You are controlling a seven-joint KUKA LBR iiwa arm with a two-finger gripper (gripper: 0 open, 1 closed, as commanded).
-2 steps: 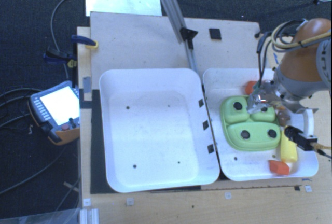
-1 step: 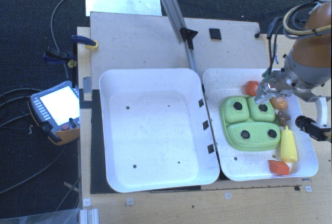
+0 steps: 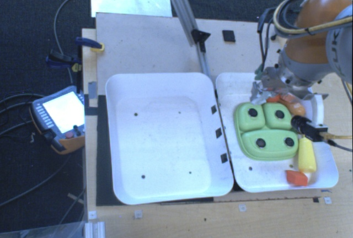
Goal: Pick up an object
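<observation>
In the right bin (image 3: 231, 88) lies a green three-compartment plate (image 3: 266, 130). A yellow oblong object (image 3: 306, 157) rests by the plate's right edge. Below it, near the bin's front right corner, sits a small red-orange piece (image 3: 298, 177). Another orange-pink object (image 3: 289, 101) lies just behind the plate, partly under the arm. My gripper (image 3: 263, 90) hangs low over the back of the right bin, right at the plate's far edge and beside that orange-pink object. Nothing shows between its fingers.
The left bin (image 3: 118, 138) stands alongside, its rim touching the right bin's rim. A slanted metal pole (image 3: 182, 3) crosses the back of the bench. A small black square (image 3: 229, 36) lies on the board behind the right bin. A lit teach pendant (image 3: 59, 117) sits off the bench at left.
</observation>
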